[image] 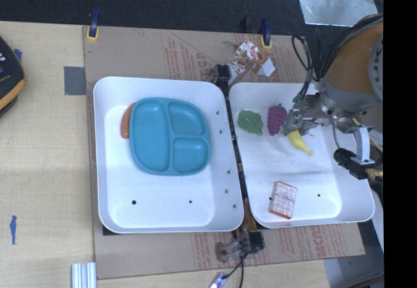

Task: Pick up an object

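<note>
In the right bin lie a green leafy toy, a purple grape bunch, a yellow banana-like piece and a small orange-and-white packet. My gripper hangs low over the bin's upper middle, right beside the grapes and just above the yellow piece. Nothing shows between its fingers, and whether they touch the yellow piece is unclear.
The left bin holds a blue divided plate with an orange item poking out from under its left edge. Crumpled wrappers lie behind the bins. The arm's cables and a black fitting overhang the right bin's right side.
</note>
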`<state>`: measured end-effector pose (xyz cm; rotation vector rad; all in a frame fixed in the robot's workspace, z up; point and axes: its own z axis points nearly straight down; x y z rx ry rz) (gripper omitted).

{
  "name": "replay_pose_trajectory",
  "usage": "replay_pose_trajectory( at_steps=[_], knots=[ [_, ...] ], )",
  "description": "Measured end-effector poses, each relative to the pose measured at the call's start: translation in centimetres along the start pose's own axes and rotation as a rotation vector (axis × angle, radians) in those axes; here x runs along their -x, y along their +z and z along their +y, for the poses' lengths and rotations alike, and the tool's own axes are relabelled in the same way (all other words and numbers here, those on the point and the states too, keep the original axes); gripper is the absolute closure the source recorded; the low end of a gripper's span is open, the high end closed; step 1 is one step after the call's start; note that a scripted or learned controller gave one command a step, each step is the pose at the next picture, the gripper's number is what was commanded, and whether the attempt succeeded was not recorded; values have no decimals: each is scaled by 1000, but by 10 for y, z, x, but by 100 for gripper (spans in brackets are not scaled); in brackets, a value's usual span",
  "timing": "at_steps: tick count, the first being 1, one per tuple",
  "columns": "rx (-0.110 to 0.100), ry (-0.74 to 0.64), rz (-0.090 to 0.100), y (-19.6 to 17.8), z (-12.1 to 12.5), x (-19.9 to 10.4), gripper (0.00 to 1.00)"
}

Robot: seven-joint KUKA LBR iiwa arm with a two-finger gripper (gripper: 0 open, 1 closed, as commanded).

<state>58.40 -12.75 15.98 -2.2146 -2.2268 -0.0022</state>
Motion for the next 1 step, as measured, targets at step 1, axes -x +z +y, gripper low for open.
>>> replay_pose_trajectory(
  at_steps=[1],
  knots=[
    [-1,-1,1,-86,-18,-105,100]
  ],
)
